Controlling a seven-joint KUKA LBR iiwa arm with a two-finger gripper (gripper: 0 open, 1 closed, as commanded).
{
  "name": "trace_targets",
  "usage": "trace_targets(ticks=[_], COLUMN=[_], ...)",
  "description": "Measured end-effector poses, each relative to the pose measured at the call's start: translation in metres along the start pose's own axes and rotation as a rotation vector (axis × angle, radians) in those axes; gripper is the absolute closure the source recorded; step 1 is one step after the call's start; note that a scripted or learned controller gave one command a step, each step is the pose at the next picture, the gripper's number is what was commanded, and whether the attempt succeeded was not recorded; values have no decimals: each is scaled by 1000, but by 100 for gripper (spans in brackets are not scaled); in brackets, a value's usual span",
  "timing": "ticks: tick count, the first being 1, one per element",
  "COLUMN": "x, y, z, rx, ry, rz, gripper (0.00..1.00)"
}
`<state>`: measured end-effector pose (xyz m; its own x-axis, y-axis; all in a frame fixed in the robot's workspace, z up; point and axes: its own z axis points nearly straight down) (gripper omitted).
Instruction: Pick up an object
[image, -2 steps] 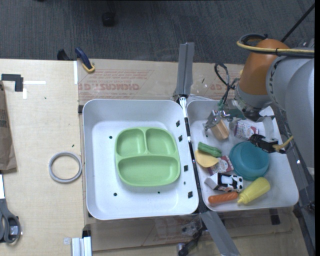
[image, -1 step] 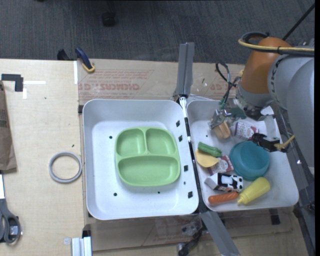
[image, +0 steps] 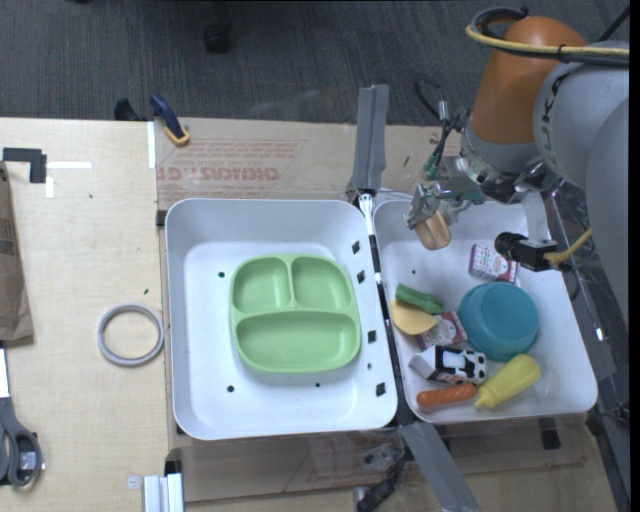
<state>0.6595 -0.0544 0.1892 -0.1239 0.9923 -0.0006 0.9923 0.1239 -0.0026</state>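
Tan object (image: 434, 233) | gripped by claw (image: 430, 212) | over right bin (image: 570, 400) | writing unreadable

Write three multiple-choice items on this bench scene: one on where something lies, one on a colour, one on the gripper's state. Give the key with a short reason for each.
1. Where does the green divided plate lie?
A. In the left bin
B. In the right bin
C. On the cardboard

2. What colour is the bowl in the right bin?
A. Red
B. Blue
C. White

3. What is the gripper doing?
A. Hanging open with nothing in it
B. Shut on a tan object
C. Shut on the yellow bottle

Key: 1 A, the plate sits alone in the left bin. 2 B, the bowl is teal-blue. 3 B, the tan object hangs between the fingers above the right bin's far corner; the bottle lies in the bin.
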Motion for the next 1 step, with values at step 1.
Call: trace_targets(ticks=[1], x=[-16], y=[-2], z=[-91], rx=[1], ry=[-1], rz=[23], gripper=[100])
